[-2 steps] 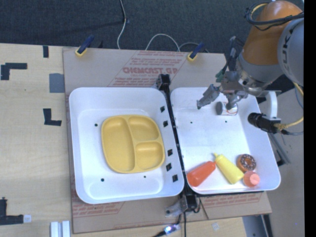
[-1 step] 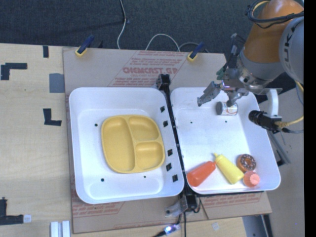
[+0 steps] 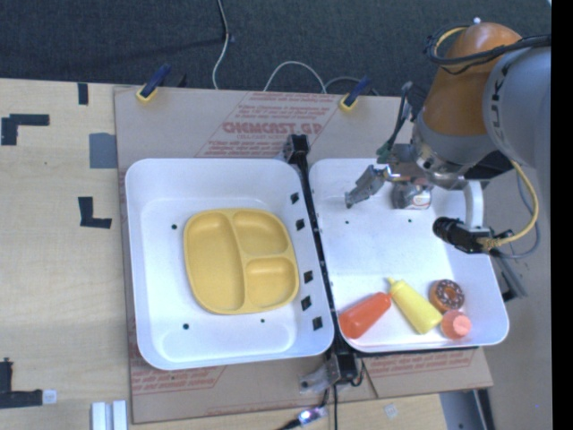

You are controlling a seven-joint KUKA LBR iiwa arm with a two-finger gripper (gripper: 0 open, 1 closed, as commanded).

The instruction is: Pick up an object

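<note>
I see the gripper [image 3: 365, 189] over the far part of the right bin [image 3: 394, 240], its fingers spread apart with nothing between them. Along that bin's near edge lie an orange carrot [image 3: 365, 314], a yellow bottle [image 3: 413, 305], a doughnut [image 3: 446, 293] and a pink ball [image 3: 457, 325], well apart from the gripper.

A wooden bench [image 3: 54, 240] carries a sheet of printed cardboard [image 3: 260, 124], held at its far edge by two blue-and-yellow clamps [image 3: 154, 82]. Two shallow white bins sit side by side on the cardboard: the left bin [image 3: 148, 267] and the right bin [image 3: 376, 240]. Black tape marks [image 3: 89, 213] dot the bench's left side.
</note>
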